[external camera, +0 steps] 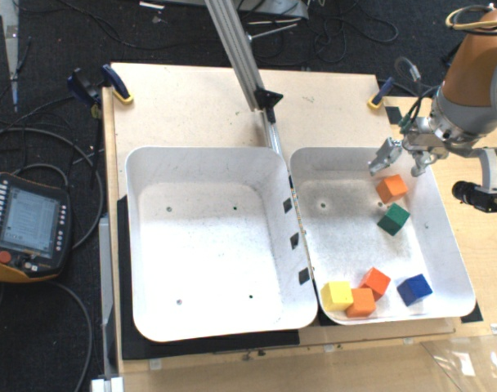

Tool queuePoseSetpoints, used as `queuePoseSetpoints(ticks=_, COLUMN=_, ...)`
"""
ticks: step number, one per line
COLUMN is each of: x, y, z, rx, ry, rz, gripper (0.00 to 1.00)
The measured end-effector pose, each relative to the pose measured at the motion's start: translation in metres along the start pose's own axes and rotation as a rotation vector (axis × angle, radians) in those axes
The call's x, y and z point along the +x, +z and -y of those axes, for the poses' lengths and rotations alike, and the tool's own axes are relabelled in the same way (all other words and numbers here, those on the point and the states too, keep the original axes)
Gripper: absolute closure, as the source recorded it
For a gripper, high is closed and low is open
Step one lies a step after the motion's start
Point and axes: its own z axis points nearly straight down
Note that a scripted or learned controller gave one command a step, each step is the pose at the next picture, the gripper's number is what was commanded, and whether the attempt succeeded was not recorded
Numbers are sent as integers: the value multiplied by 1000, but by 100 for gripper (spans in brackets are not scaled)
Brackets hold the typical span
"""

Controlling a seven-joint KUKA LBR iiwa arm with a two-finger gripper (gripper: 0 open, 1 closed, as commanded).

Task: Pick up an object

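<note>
On the bench (199,109), the right bin (347,243) holds six blocks. The end effector (402,158) hangs above its far edge, fingers spread and pinching nothing, just beyond an orange block (391,188).

Arm (471,72) with an orange band over a grey wrist section, thin cables looping beside it, ending in a metallic two-finger gripper (402,159) of pale silver-grey parts with dark fittings.
</note>
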Motion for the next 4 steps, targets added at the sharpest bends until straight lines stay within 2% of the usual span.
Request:
queuePoseSetpoints(ticks=1, x=-13, y=113, z=33, rx=1, ry=5, rz=-1, gripper=0)
queuePoseSetpoints(ticks=2, x=17, y=110, z=83, rx=3, ry=5, rz=-3, gripper=0)
queuePoseSetpoints(ticks=3, x=15, y=100, z=80, rx=-4, ry=5, rz=0, gripper=100)
queuePoseSetpoints(ticks=4, x=138, y=7, z=43, rx=-8, ry=-7, rz=-5, gripper=100)
